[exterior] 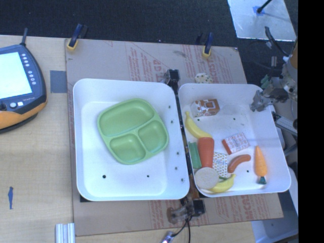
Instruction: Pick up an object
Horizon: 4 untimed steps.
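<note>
The gripper (259, 101) is hovering over the far right corner of the right bin (283, 182), its grey body sitting just above the rim; whether the jaws are apart or together I cannot tell, and nothing is showing between them. No object is being held. The candidates are lying in the right bin, well apart from the gripper except for a small brown-and-white packet (205, 107) near the far wall.

Judging from this, the main risk is crowding — a banana (195, 129), a red cylinder (205, 152), a green stick (194, 154) and a round beige disc (206, 177) are lying touching or just beside each other against the left wall, so the jaws could be nudging neighbours or striking the wall instead of closing cleanly. The flat red-and-white packet (236, 143) may be too thin to catch.

Counted: two bins, two bananas — the second one (224, 184) by the near wall — one sausage (239, 161), one carrot (260, 163), and one green divided plate (133, 130) alone in the left bin (86, 146).
</note>
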Tool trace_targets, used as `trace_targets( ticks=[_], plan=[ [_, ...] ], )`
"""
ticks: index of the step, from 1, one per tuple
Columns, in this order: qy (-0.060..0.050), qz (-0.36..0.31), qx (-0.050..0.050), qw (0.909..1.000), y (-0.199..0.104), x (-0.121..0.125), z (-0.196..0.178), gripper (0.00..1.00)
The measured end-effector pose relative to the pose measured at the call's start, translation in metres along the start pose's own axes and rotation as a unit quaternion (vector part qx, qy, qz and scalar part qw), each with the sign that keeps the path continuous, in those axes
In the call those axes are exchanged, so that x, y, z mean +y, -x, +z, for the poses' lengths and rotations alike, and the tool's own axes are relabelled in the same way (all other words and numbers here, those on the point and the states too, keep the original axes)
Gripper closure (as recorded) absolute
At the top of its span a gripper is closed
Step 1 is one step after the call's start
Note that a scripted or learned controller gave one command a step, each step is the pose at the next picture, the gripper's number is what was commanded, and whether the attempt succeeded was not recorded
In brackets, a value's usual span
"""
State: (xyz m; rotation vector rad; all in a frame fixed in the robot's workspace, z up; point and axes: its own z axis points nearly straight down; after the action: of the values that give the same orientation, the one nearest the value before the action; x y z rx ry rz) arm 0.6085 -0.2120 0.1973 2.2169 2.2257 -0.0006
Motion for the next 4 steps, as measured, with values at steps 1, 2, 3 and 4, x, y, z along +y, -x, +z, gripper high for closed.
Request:
trace_targets(
  ticks=[1, 2, 3, 4],
  plan=[
    [-0.001, 0.000, 0.000, 1.0000, 0.000, 0.000, 0.001, 0.00],
    [-0.002, -0.001, 0.000, 1.0000, -0.083, -0.008, 0.033, 0.00],
    [0.007, 0.000, -0.001, 1.0000, -0.050, 0.047, 0.090, 0.00],
    [0.000, 0.001, 0.000, 1.0000, 0.001, 0.019, 0.036, 0.00]
  ],
)
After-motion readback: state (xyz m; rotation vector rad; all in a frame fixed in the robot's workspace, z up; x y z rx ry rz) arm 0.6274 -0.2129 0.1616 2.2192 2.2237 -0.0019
